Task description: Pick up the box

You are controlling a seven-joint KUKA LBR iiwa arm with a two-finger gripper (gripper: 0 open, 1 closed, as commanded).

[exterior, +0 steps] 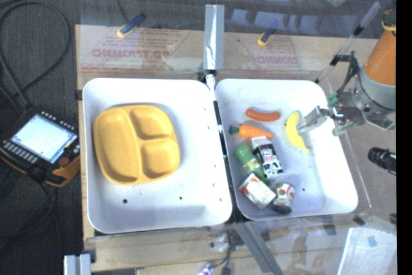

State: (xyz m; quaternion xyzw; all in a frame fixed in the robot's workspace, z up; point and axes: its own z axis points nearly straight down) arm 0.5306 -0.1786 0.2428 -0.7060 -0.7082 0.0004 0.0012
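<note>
A small red and white box [256,190] lies tilted near the front of the right bin [335,193]. Just behind it is a black and white carton [268,160], and a small can [284,196] touches the box's right side. My gripper [326,121] hangs over the right bin's right side, next to a yellow banana [295,131]. It is open with nothing between its fingers. It sits well to the right of the box and further back.
The right bin also holds an orange sausage [262,115], a carrot [253,131] and a green bottle [245,157]. A yellow sectioned tray [136,142] sits in the left bin [193,203]. A handheld control pad [40,143] lies left of the bench.
</note>
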